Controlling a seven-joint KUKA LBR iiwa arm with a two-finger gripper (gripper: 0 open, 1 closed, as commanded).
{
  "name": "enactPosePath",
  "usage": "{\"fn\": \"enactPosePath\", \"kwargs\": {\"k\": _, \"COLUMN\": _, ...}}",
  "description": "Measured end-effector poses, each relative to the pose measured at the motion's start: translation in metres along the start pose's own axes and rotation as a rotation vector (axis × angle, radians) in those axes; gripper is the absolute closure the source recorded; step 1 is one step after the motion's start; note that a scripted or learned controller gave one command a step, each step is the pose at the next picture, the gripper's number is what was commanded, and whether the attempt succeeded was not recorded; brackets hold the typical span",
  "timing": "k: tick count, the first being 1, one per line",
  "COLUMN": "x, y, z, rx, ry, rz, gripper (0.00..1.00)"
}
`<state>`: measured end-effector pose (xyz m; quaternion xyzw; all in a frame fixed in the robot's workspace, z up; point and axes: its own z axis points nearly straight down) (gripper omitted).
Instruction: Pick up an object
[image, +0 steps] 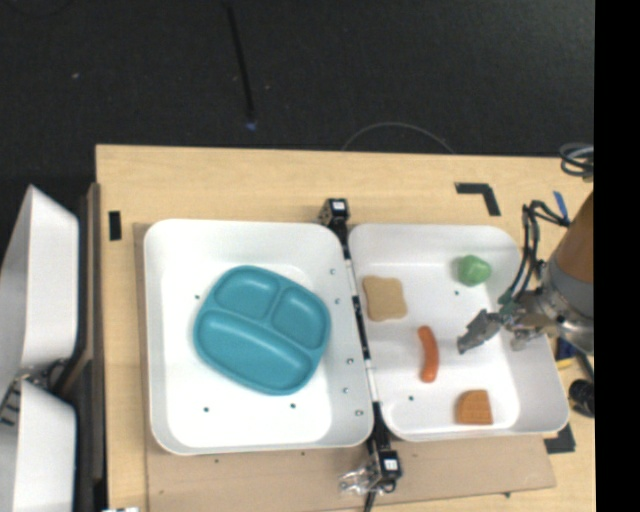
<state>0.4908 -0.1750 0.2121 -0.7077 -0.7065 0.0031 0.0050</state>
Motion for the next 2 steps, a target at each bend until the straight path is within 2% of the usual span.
{"fn": "enactPosePath", "kwargs": {"k": 1, "x": 0.000, "y": 0.003, "z": -0.007, "rx": -0.013, "ry": -0.003, "rz": -0.004, "gripper": 0.00}}
{"fn": "enactPosePath", "kwargs": {"k": 2, "x": -0.003, "y": 0.001, "z": 0.036, "rx": -0.009, "ry": -0.004, "rz": 0.000, "gripper": 0.00}}
